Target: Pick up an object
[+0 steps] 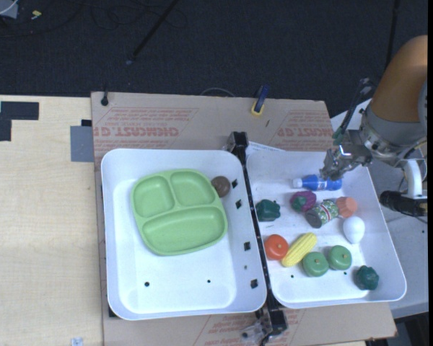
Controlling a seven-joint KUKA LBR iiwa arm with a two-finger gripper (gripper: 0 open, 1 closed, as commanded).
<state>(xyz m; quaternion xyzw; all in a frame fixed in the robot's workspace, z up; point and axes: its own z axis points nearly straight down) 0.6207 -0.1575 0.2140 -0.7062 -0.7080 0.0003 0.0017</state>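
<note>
We note the gripper (337,163) low over the right bin (390,265), just above the blue bottle (319,184) at its far side. We cannot tell its state. Other toys lie nearer.

Divided plate (179,211) in left bin (123,265)
</note>
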